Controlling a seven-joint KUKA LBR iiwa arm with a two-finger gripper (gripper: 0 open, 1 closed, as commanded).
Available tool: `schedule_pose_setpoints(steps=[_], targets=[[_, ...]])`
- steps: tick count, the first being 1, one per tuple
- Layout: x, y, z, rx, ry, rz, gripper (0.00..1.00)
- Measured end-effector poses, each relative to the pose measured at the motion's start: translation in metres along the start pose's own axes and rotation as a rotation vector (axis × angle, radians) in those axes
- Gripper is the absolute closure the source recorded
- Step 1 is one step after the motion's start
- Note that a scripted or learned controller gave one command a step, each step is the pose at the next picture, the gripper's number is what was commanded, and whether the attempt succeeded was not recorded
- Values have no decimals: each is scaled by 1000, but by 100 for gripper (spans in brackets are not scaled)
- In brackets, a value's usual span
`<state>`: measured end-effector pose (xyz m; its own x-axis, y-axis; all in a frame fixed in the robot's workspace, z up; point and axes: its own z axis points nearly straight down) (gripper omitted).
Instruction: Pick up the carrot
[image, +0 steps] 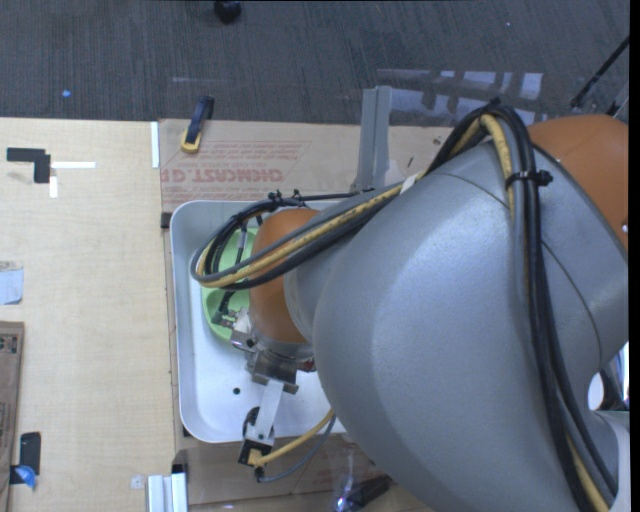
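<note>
Grey arm (470, 330): smooth, rounded, satin-finish casing covering the right and centre of the scene, with a glossy orange band (275, 270) above the wrist. A bundle of black and yellow cables (300, 228) loops from the far right over the orange band. Gripper (262, 368): metallic, low over the near-middle of the white bin (205, 395); its state cannot be told from this angle. The bin is shallow, of smooth moulded plastic with rounded corners, and most of its right part is covered by the arm. Inside it, at the left and partly under the cables, lies a pale green, curved, glossy item (213, 300). A small dark speck (237, 391) sits on the bare bin floor to the near side. Carrot: its position cannot be determined. Bench (80, 300): pale wood grain, matt. Beyond the bin lies a flat brown cardboard sheet (240, 160) with red printed lettering, inverted, that appears to read "CHEMCAST". At the sheet's far-left edge rests a small yellow-and-dark clip-like tool (197, 124). A black L-shaped piece (30, 161) lies at the bench's far left.
</note>
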<state>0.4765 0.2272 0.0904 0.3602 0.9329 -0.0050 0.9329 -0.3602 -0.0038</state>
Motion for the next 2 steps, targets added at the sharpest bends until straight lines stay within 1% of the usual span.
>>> schedule_pose_setpoints(steps=[1, 2], targets=[[0, 0, -111, -2, 0, 269, 100], [-1, 0, -118, 0, -6, 267, 100]])
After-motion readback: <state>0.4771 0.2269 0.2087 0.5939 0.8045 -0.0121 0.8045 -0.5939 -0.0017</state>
